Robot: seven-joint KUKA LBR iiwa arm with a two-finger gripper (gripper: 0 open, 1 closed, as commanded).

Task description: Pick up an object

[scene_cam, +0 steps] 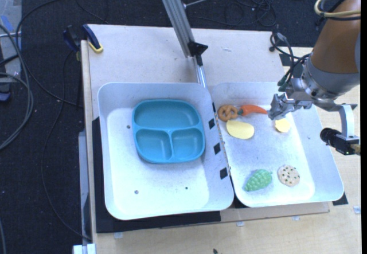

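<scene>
In the right bin (321, 181) lie several toy foods: a brown pretzel (227, 112), an orange carrot (254, 110), a pale yellow oval piece (240, 129), a small yellow piece (282, 126), a green bunch of grapes (258, 180) and a chocolate-chip cookie (288, 175). My gripper (278, 110) hangs low over the back of this bin, just above the small yellow piece and right of the carrot's tip. Nothing shows between its fingers.
The left bin (114, 190) holds a blue divided plate (169, 131). A slanted metal pole (175, 6) crosses the bench behind the bins. A yellow-and-blue clamp (92, 40) sits at the bench's back left corner.
</scene>
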